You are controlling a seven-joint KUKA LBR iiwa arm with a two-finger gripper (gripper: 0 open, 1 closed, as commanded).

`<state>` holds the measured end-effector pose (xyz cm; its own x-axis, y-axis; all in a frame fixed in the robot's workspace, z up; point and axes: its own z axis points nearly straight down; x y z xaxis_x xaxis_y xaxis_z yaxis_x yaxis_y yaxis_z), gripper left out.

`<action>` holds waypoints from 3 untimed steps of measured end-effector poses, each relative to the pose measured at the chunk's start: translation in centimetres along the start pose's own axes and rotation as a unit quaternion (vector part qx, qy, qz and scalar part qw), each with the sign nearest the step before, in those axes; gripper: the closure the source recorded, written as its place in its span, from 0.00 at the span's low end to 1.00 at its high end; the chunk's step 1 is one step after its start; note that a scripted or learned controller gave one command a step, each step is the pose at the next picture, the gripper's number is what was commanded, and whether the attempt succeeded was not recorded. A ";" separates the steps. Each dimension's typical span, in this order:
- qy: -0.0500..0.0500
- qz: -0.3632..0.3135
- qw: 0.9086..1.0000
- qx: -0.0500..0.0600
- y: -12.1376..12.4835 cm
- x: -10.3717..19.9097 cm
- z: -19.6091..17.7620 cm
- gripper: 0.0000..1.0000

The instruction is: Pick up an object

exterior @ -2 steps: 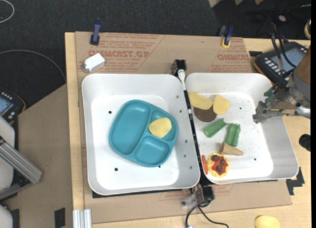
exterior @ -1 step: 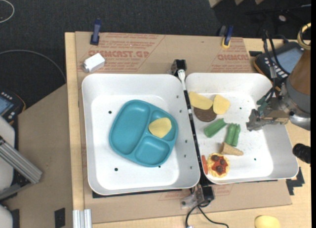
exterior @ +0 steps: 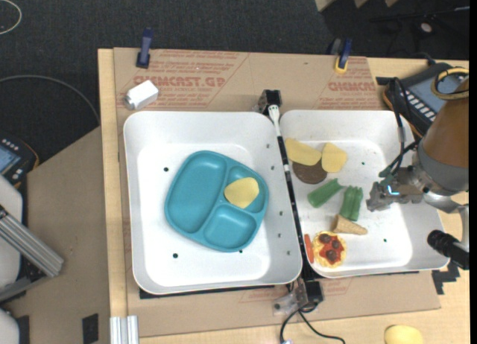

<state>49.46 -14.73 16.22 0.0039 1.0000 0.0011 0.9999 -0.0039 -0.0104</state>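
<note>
The tool (exterior: 381, 195), its opening impossible to judge, hung just right of the upright green piece (exterior: 351, 202) in the right bin (exterior: 387, 130).

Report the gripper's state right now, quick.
Gripper: over the right bin, just right of the green pieces; open or closed cannot be told, and nothing is seen held.

— Where does the camera sit?
— Fixed above the counter (exterior: 223, 74), looking down at a slant, far enough to take in both white bins (exterior: 141, 186) and the dark floor (exterior: 149, 0) beyond the far edge.
</note>
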 end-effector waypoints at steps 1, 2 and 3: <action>0.000 0.000 1.000 -0.002 0.3 -4.0 3.8 1.00; -0.003 -0.004 1.000 -0.010 13.0 -6.7 3.1 1.00; -0.003 -0.003 1.000 -0.008 12.7 -6.7 2.0 1.00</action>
<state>62.08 -21.44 14.05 -0.0027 1.0000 -0.0040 1.0000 0.0028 0.0065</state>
